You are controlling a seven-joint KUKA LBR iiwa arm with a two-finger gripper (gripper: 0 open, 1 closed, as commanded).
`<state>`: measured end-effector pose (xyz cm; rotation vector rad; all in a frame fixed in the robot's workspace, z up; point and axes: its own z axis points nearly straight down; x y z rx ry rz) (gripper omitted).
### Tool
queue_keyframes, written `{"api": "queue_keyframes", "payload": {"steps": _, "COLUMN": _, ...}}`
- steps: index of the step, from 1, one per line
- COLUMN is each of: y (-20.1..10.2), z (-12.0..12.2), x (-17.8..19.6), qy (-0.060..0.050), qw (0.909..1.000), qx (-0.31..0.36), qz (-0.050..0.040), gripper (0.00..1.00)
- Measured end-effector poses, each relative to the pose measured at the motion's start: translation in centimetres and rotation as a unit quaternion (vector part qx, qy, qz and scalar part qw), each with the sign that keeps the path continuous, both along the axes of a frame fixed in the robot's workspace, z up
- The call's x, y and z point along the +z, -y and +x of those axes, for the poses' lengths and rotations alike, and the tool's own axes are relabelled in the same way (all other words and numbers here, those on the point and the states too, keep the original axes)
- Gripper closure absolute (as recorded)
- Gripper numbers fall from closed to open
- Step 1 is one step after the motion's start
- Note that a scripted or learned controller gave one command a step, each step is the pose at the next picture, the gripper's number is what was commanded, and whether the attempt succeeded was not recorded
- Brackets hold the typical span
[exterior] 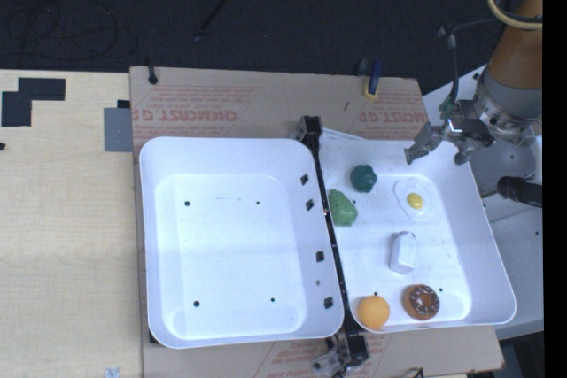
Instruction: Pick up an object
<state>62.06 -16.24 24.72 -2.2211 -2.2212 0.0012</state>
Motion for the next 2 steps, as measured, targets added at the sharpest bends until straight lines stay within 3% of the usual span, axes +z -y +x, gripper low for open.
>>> {"api": "queue_keyframes", "payload": {"steps": 1, "y": 1.9, "z": 2.2, "x": -8.7, "qy": -0.002, "qw": 1.0, "qx": 0.0, "qz": 0.0, "gripper": 0.0}}
{"api": "queue_keyframes", "payload": {"steps": 2, "y": 5.4, "z": -3.1, "x": 4.1, "qy": 0.004, "qw": 1.0, "qx": -0.002, "qz": -0.002, "gripper": 0.0}}
